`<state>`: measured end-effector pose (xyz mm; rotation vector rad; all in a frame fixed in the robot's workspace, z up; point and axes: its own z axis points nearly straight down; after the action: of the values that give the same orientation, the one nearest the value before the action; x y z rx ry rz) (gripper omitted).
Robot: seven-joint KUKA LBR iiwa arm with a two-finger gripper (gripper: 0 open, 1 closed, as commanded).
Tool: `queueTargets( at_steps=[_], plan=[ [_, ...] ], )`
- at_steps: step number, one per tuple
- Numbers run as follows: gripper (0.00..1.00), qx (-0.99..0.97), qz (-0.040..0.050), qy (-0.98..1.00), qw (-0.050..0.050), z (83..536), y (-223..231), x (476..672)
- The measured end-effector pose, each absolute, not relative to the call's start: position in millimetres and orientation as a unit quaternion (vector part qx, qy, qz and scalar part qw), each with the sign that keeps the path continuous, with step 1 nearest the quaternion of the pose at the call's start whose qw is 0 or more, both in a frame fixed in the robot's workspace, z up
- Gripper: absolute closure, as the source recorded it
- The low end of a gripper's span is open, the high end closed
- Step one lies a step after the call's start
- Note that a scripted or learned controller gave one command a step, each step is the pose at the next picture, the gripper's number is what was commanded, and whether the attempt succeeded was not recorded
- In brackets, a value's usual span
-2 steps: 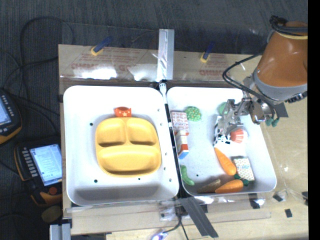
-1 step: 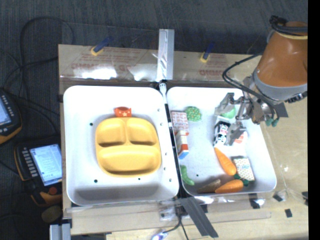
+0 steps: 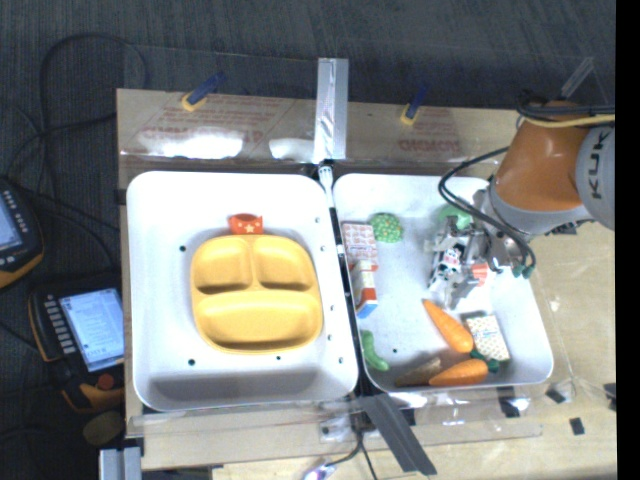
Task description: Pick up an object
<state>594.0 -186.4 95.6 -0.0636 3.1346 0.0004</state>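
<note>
Two carrots (image 3: 452, 330) lie at the right bin's (image 3: 540, 368) lower edge, a patterned block (image 3: 487, 336) beside them; the tool (image 3: 452, 265) hangs just above, its state impossible to tell; bare floor spans mid-bin leftward toward the green ball (image 3: 386, 228)

You find open white floor mid right bin (image 3: 540, 313); two orange carrots (image 3: 452, 330), a checkered packet (image 3: 489, 337) and a red-and-white carton (image 3: 362, 264) crowd its edges.
</note>
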Motion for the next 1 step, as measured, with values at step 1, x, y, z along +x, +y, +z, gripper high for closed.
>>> queueTargets(
  at_steps=[1],
  plan=[
    [0.00, -0.028, -0.0008, 1.000, 0.007, 89.3, -162.7, 648.5]
  ],
)
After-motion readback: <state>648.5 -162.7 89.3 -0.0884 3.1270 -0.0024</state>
